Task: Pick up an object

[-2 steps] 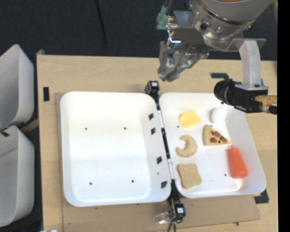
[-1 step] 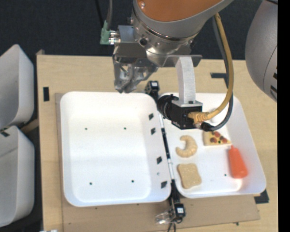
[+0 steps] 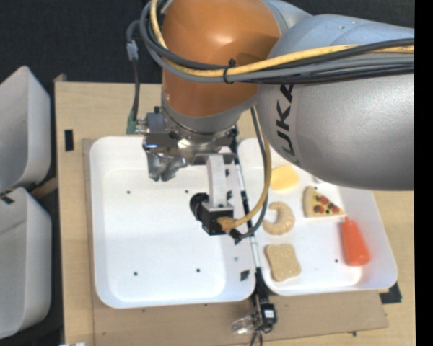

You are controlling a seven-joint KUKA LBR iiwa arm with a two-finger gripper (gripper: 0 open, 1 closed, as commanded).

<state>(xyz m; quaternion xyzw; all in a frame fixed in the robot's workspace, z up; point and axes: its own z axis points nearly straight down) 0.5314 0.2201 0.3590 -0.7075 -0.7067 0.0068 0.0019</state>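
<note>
Pincer: we see it (image 3: 162,166) low under the wrist, over the far part of the left-hand bin (image 3: 151,251), close to that bin's far wall.
Pincer state: we cannot tell whether it is open or closed, since the wrist hides most of it; we see nothing held in it.
Contact: we cannot tell whether it touches the bin floor; no toy lies beside it.
Arm: the grey arm (image 3: 346,114) comes in from the view's right and crosses above the right-hand bin (image 3: 321,254). Its orange band (image 3: 216,49) bulges toward us, and the wrist points steeply down.
Cables: yellow and grey cables (image 3: 202,67) loop around the orange band.
Objects to pick: all lie in the right-hand bin, well apart from the pincer.
Nearest the divider: a pale curved pastry (image 3: 279,218), with a toy bread slice (image 3: 283,262) just nearer to us.
Farther back: a yellow rounded piece (image 3: 285,177), partly under the arm.
Toward the right: a toy pizza slice (image 3: 322,205), and near it an orange tapered toy (image 3: 354,242).
Bench: a tan board (image 3: 72,193) bears both bins.
</note>
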